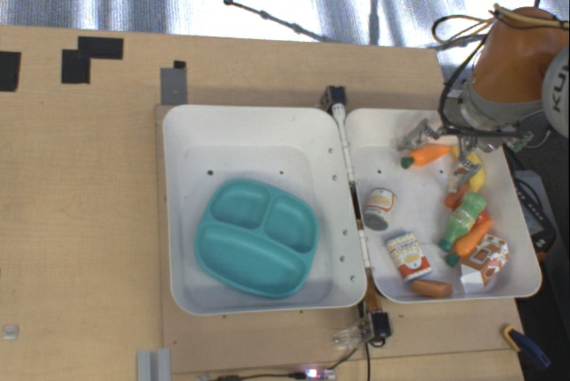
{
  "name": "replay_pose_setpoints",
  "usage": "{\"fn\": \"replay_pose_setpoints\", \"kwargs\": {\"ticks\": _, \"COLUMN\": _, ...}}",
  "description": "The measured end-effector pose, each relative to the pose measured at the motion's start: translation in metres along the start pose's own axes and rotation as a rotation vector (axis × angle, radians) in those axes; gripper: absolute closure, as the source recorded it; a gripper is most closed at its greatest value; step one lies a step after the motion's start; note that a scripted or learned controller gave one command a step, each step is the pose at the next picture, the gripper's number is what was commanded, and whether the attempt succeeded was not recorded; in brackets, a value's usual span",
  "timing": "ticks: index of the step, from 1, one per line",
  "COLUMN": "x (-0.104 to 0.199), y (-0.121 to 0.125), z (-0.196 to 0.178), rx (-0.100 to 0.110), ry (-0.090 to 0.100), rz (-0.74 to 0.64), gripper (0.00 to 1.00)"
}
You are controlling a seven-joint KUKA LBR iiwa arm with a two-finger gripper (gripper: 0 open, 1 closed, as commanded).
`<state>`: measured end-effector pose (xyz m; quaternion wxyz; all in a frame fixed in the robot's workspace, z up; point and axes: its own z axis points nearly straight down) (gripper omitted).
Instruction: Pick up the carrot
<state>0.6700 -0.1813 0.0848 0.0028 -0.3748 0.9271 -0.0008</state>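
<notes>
— Lowest in right bin (pixel 525 277): sausage (pixel 431 287), then juice carton (pixel 409 255) and small can (pixel 379 207).
— And carrot (pixel 427 155)?
— Upper part of same bin, lying flat, beside gripper (pixel 443 140).
— Clenched on it?
— Cannot tell; too blurred.
— Left bin (pixel 178 192)?
— Holds teal divided plate (pixel 256 236).
</notes>
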Motion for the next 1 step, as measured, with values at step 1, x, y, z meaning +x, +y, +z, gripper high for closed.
{"fn": "replay_pose_setpoints", "kwargs": {"ticks": 1, "x": -0.0076, "y": 0.0367, "z": -0.0008, "rx": -0.001, "ry": -0.001, "rz": -0.122, "gripper": 0.0}}
